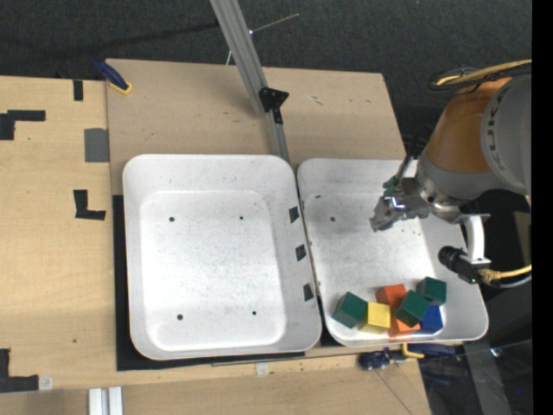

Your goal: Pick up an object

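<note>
**Ana:** Blocks sat nearest, didn't they, heaped at the near edge of the right bin (pixel 346 188)?

**Ben:** Yes. At the left of the heap lay a dark green block (pixel 350 309), with a yellow block (pixel 378 316) touching it on the right. An orange block (pixel 392 295) rose just behind the yellow one, and another dark green block (pixel 414 308) leaned on it. A blue block (pixel 432 320) lay at the near right, and one more green block (pixel 433 290) sat farthest right, a little farther back. More orange showed at the very front, under the pile.

**Ana:** And the left bin (pixel 138 232)?

**Ben:** It lay beside the right one, their rims touching, both on the wooden counter (pixel 52 258). Its floor was speckled, with a few dark dots.

**Ana:** Where was the pincer (pixel 386 212)?

**Ben:** Over the middle of the right bin, farther back than the heap and well apart from it. Its fingers pointed down and left. Nothing sat between them; whether they were spread or pressed together, I couldn't tell.

**Ana:** Behind that?

**Ben:** The arm (pixel 484 145) reached in from the right, its orange band above the wrist. Farthest off, a grey metal bar (pixel 242 41) slanted from the far counter edge down to where the bins met.
</note>
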### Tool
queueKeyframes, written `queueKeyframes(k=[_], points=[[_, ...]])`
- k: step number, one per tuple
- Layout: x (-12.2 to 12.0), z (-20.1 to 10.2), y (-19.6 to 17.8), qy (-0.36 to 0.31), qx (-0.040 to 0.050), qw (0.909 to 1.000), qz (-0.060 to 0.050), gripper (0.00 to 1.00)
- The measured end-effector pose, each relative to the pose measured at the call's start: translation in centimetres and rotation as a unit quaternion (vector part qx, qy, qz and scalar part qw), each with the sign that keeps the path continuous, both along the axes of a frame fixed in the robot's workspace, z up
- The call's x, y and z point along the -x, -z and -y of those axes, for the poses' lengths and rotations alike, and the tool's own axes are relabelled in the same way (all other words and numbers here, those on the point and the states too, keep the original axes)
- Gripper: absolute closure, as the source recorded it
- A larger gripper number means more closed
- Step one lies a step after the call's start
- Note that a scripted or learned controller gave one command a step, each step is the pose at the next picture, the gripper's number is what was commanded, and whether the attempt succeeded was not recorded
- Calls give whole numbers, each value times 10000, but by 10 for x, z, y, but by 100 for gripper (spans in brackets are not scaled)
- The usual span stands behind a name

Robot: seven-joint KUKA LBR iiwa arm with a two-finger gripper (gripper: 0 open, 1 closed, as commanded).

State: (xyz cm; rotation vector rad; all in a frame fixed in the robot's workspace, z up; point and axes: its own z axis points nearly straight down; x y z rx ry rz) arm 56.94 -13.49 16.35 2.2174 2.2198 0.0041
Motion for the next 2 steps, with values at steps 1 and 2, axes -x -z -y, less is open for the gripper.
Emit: queueKeyframes(k=[1, 2], points=[[-1, 0, -46, -3, -1, 10000, -2, 100], [17, -46, -45, -15, -9, 10000, -29, 100]])
